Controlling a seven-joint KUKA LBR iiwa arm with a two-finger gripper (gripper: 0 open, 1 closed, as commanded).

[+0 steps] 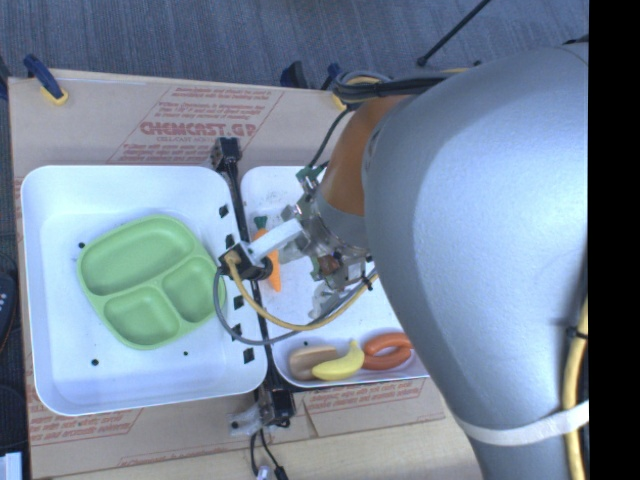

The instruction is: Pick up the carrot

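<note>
The arm comes in from the right and hangs low over the right bin (266, 189), its gripper (322, 256) set close against that bin's left wall. That is probably because the carrot (271, 276) lies there, hard by the wall and about midway along it. So near the rim, the tool has little room on the left side. Whether the gripper is open, closed or around anything cannot be told, as the wrist hardware covers it, and nothing shows the carrot held. What shows of the carrot is a short, bright orange sliver tapering to a point toward the bin's near edge; its upper part is hidden. A banana (338, 364), a bun-like toy (309, 354) and an orange sausage shape (388, 348) lie along the near edge, out of the way. A green divided plate (145, 280) sits mid-way in the left bin (60, 353).
</note>
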